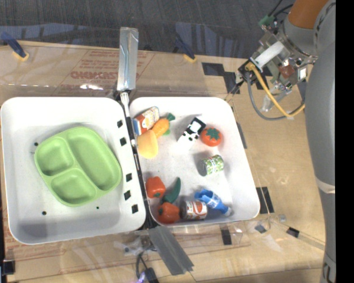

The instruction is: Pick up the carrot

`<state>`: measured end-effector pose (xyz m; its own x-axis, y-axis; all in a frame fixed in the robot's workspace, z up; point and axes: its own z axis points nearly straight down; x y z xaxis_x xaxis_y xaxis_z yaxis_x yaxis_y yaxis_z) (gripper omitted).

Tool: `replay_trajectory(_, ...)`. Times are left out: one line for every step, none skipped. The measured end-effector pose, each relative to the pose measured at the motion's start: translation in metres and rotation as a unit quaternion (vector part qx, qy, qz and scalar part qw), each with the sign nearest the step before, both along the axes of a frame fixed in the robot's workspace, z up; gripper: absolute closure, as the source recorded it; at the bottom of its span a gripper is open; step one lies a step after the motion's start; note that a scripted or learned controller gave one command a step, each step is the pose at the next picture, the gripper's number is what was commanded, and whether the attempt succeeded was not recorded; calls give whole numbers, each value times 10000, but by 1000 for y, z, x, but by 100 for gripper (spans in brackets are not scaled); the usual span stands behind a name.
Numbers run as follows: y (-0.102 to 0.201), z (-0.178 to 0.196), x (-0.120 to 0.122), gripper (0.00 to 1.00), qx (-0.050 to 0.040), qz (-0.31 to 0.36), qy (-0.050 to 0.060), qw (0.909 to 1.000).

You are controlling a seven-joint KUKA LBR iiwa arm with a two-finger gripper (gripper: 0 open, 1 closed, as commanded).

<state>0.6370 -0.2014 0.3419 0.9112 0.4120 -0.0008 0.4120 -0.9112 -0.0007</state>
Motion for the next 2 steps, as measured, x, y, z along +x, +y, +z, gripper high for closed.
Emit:
replay_trajectory(0, 0, 0, 0, 2, 1, 2, 10000)
replay_trajectory(-7, -17, 10, 0, 0, -1072, 4, 9942)
